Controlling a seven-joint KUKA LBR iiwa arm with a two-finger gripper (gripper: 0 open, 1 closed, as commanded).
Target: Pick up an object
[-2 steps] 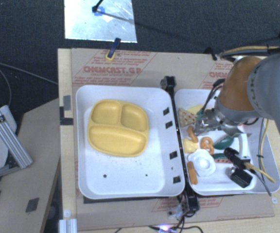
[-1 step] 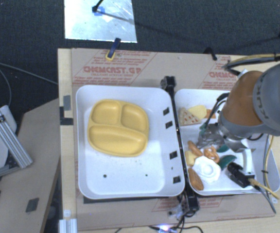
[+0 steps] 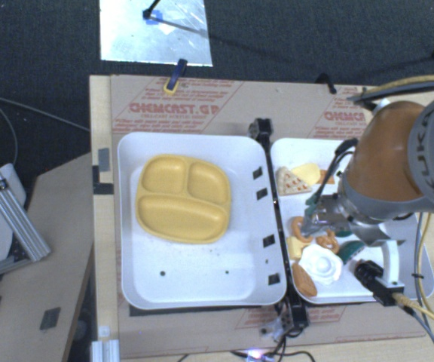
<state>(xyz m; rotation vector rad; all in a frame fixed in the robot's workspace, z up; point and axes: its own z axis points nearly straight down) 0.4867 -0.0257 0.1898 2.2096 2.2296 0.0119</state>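
One fixed overhead camera slants down on both bins [image 3: 202, 145].

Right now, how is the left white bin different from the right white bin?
The left bin holds one yellow divided plate; the right bin holds a jumble of small toy foods. The left bin lies in open view; the arm hangs over the right bin, its gripper among the foods. Both are shallow and white.

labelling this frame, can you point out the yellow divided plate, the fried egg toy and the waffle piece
yellow divided plate [image 3: 183, 199], camera view, on the ridge between its compartments
fried egg toy [image 3: 322, 265], camera view, on its white middle
waffle piece [image 3: 291, 180], camera view, on its gridded face
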